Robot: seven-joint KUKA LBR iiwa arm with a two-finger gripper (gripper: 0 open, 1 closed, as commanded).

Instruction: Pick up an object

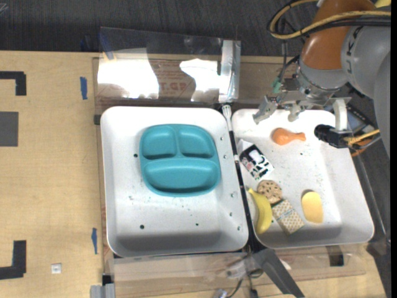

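We see the gripper [280, 107] with its jaws spread and nothing between them, at the far edge of the right bin [347, 191]. Just near it lies an orange drumstick toy [287, 136]. The left bin [118, 185] holds a teal divided plate [180, 159].

Tray [180, 159] in left bin [118, 228]; banana [263, 211] in right bin [347, 191]

Two white bins [118, 185] side by side. Left bin: one teal divided plate [180, 159]. Right bin: one banana [262, 211], one cookie [268, 188], one cracker [288, 216], one yellow lemon [312, 206], one orange drumstick-shaped toy [287, 136], one black-and-white card [255, 161].
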